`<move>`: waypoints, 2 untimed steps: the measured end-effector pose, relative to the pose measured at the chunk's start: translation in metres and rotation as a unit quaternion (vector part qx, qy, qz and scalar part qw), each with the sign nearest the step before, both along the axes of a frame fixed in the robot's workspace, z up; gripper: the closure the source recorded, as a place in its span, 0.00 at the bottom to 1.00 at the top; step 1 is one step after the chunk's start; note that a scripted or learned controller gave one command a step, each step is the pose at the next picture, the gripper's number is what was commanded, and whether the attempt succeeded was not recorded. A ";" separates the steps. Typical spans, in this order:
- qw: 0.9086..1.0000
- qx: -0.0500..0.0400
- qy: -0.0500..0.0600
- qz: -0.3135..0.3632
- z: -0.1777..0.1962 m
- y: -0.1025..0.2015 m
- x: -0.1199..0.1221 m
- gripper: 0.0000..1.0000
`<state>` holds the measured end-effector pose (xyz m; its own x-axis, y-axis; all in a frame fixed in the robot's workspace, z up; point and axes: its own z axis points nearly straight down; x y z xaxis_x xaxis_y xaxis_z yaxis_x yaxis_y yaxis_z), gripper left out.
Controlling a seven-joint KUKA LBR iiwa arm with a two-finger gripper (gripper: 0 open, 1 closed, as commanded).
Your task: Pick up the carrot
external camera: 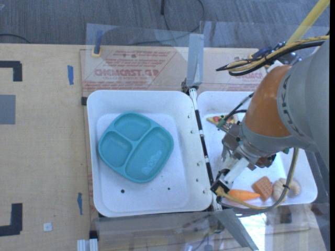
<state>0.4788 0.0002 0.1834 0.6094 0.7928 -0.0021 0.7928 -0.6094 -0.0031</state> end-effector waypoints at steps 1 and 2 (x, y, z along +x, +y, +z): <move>0.999 0.000 0.000 -0.045 0.000 -0.047 0.000 1.00; 0.995 0.001 0.001 -0.103 -0.039 -0.094 -0.001 1.00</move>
